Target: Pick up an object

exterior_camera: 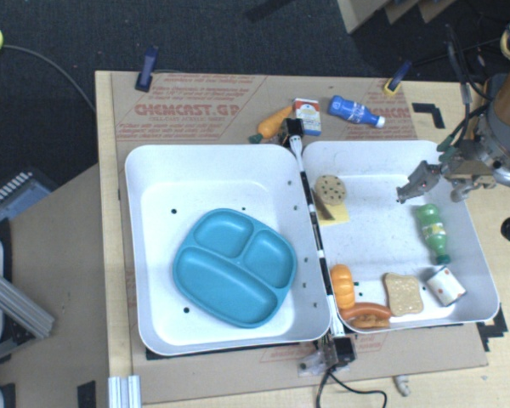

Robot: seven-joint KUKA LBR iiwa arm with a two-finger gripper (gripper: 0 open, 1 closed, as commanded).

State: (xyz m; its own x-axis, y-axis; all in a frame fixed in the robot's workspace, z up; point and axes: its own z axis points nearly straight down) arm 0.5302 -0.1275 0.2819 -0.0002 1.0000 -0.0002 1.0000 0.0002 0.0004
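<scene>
Smooth, glossy white plastic in both bins [153, 185]. Matt blue plastic for the divided plate [234, 266]. Bare, matt wood on the counter [110, 228].

The bench [195, 100] is topped with a brown board printed in red lettering. Along its far edge lie an orange tool [274, 123], a small red-and-white carton [307, 116] just beside it, and a blue bottle [354, 111] on its side. A blue clamp [146, 68] grips the far left corner.

A green bottle [431, 233] lies on its side in the right bin [382, 155], near its right wall. 1 toast slice [403, 294] lies flat nearby.
</scene>
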